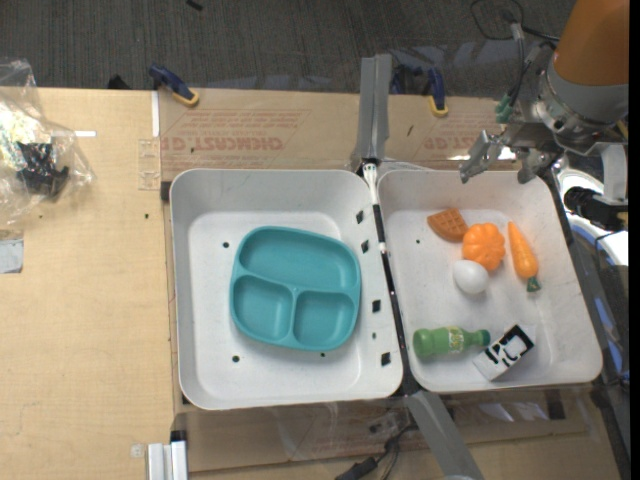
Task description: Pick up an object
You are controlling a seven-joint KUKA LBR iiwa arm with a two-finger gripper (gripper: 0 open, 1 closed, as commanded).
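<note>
The gripper (505, 160), fingers spread open and holding nothing, hangs above the far rim of the right bin (570, 363), while the carrot (522, 252) lies just right of the orange (484, 246), its long axis apparently running far-to-near, green tip nearest.

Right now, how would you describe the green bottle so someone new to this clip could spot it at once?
Look at the right-hand white bin, the one holding the toy food rather than the teal divided plate. Along its near edge the green bottle lies on its side, with a black-and-white tag at its cap end. It is the only green, long item; the egg, orange and carrot sit farther back.
</note>
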